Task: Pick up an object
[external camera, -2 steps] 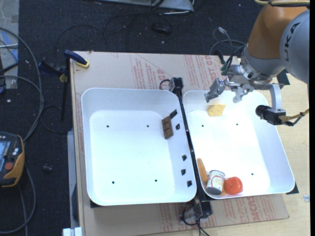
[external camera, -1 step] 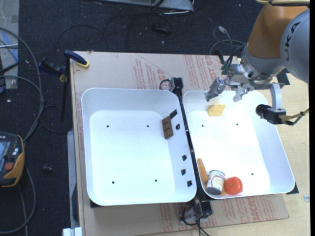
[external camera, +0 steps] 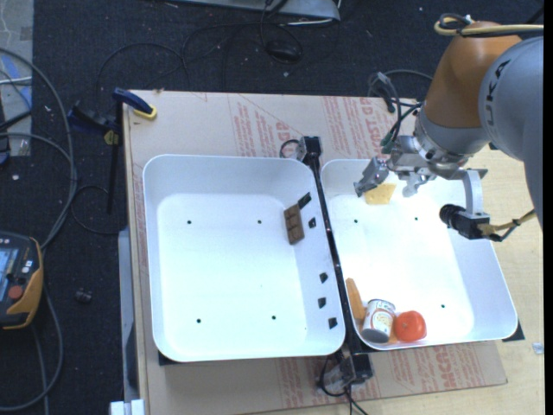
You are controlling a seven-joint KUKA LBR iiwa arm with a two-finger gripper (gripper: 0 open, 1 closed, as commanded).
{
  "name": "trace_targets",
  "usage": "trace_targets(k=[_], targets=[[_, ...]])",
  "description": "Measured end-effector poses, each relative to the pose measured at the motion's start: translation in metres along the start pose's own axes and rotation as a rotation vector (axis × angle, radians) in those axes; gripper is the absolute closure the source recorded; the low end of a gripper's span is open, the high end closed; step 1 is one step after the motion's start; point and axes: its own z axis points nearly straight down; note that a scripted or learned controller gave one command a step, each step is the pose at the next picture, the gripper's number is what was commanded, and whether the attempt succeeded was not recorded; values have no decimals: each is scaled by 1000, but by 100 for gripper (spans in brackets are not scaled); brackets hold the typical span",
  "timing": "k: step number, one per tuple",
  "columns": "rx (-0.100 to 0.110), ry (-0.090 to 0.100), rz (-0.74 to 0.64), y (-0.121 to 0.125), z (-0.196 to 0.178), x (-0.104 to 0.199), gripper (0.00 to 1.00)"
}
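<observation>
My gripper hangs over the far left part of the right bin, its fingers spread apart. A small pale yellow block lies just below and between the fingertips, close to the left finger; I see no grip on it. In the bin's near left corner lie an orange carrot-like stick, a small tin can and a red tomato-like ball. A brown bar rests in the left bin near its right wall.
The grey arm with its orange band comes in from the upper right over the right bin's far edge. A black cable plug hangs beside the wrist. Both bins sit on a cardboard sheet; cables cover the dark floor around it.
</observation>
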Motion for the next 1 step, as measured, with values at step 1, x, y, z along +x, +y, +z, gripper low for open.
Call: trace_targets(k=[1], targets=[[0,0,-1,-3,43,0,0]])
